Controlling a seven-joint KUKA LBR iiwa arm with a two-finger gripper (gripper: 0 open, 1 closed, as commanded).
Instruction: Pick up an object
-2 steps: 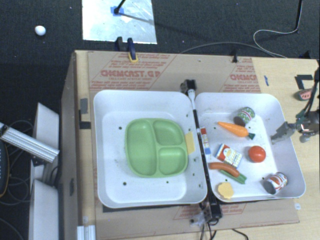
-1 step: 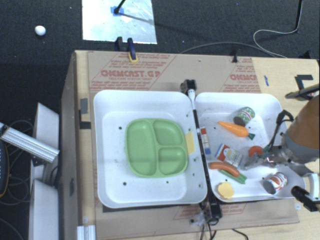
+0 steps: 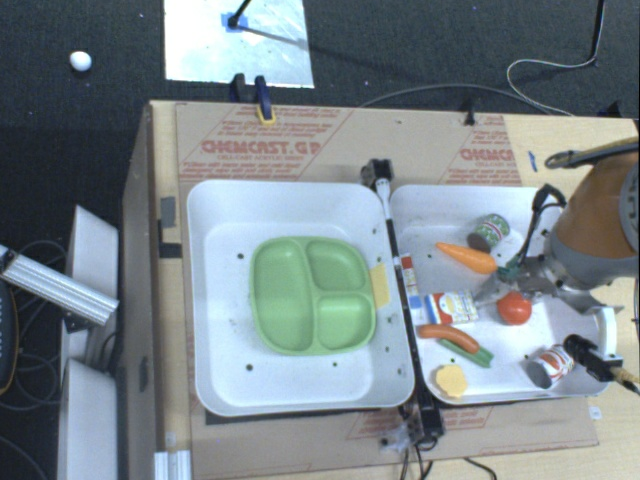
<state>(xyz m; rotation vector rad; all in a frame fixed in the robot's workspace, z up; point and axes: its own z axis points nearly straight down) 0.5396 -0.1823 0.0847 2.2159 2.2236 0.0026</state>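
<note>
A red tomato-like ball [image 3: 514,309] lies in the right-hand white bin [image 3: 420,208], toward its right side, and the gripper [image 3: 508,280] sits right at its upper left edge, reaching in from the grey arm [image 3: 590,248] with the orange band that comes from the right. Whether the gripper has anything in its grasp, or how wide it stands, cannot be told from this slanted overhead view; the tomato appears to rest on the bin floor just beside it. An orange carrot [image 3: 467,258] lies just to the upper left of the gripper, tilted, and beyond it near the bin's back sits a small can with a green label [image 3: 490,231], lying on its side. To the left of the tomato is a small red-and-white carton [image 3: 447,308], and just below that a red chili pepper with a green stem [image 3: 455,340], lying slantwise. A yellow round piece [image 3: 451,379] rests near the front wall of this bin, at its left corner. Another can with red and white on it [image 3: 551,365] lies in the front right corner, close to a black part of the arm's gear. The left-hand white bin [image 3: 220,218] holds a green divided plate [image 3: 312,295] with three compartments, sitting about in its middle. Both bins rest on a cardboard-covered bench [image 3: 300,138] with red printing.
</note>
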